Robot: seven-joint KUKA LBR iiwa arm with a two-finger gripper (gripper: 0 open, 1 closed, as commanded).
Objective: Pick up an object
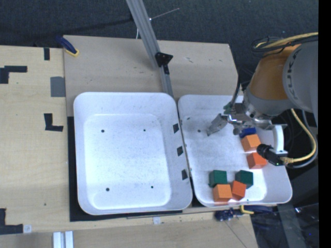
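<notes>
My gripper (227,128) hangs over the upper part of the right bin (207,154), open, with nothing between its fingers. One finger (214,126) points left and down toward the bare bin floor. Just right of the gripper lies an orange block (251,141) with a bit of a blue block (247,133) showing behind it. Below that sits a red-orange block (256,160). Along the bin's near edge are two green blocks (217,177) (244,177) and two orange blocks (223,192) (238,189), packed close together.
The left bin (88,138) stands beside the right one, their rims touching. A grey metal bar (150,32) slants down from the top to the bins' junction. Cables (302,138) loop off the wrist at the right.
</notes>
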